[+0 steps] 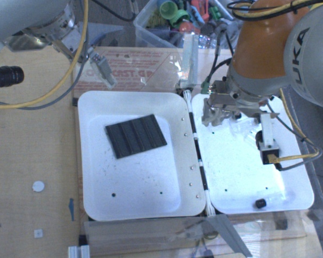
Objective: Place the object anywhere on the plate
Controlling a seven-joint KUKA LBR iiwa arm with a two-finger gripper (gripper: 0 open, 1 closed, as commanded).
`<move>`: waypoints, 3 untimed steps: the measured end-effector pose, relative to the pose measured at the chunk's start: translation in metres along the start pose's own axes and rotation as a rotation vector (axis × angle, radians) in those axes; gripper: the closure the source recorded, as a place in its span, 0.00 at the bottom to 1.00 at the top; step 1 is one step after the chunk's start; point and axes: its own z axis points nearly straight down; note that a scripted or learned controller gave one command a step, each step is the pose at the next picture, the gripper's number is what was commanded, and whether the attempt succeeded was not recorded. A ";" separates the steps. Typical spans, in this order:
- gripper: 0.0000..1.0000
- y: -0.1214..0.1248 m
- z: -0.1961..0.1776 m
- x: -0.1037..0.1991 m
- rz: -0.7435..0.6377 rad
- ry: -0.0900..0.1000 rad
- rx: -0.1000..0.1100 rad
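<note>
One small black rounded object, seemingly the task's thing, is seen well right of the dark grey ribbed rectangular plate and nearer the camera. The two-finger gripper is held right of the plate, and its grasp cannot be told.

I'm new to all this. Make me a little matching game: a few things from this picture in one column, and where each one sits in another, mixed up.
Things:
1. dark ridged plate
2. small black object
3. gripper
4. clear tub of toys

Places:
A. behind the bins, at the top of the view
B. in the left bin
C. near the front edge of the right bin
D. over the back of the right bin

Pairs: 1-B, 2-C, 3-D, 4-A
</note>
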 end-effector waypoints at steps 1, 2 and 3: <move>1.00 -0.024 0.012 0.024 -0.045 0.000 0.004; 1.00 -0.051 0.046 0.049 -0.246 0.001 0.005; 1.00 -0.081 0.077 0.113 0.038 0.000 0.005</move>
